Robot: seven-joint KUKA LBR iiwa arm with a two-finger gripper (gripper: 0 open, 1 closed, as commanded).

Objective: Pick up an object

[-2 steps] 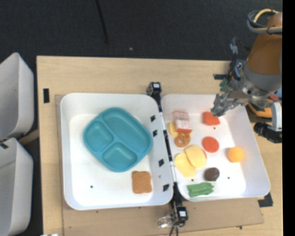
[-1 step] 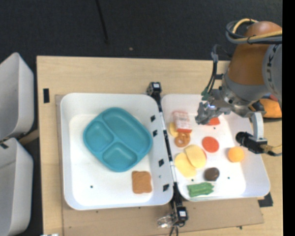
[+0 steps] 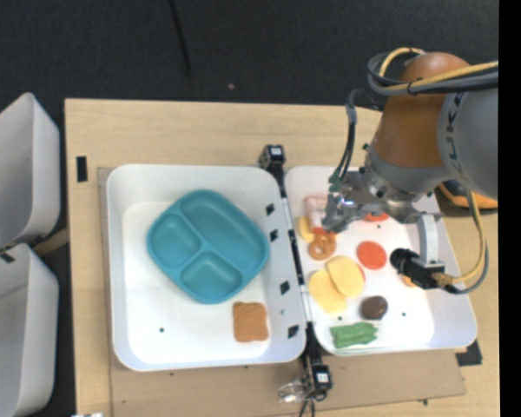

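My gripper [image 3: 332, 220] hangs low over the left part of the right bin [image 3: 447, 315], just above an orange ring-shaped piece [image 3: 320, 247] and beside a small yellow piece [image 3: 305, 228]. Nothing shows between its fingers. Below it lie two overlapping yellow slices [image 3: 337, 283], a red-orange disc [image 3: 372, 254], a dark brown round piece [image 3: 374, 307] and a green piece [image 3: 354, 334]. A pale pink object [image 3: 315, 205] sits just left of the gripper.
The left bin [image 3: 126, 320] holds a teal divided plate [image 3: 208, 244] and a brown toast-like slice [image 3: 250, 321]. A ridge with black clips [image 3: 288, 259] separates the bins. The grey and orange arm [image 3: 417, 137] covers the right bin's far side.
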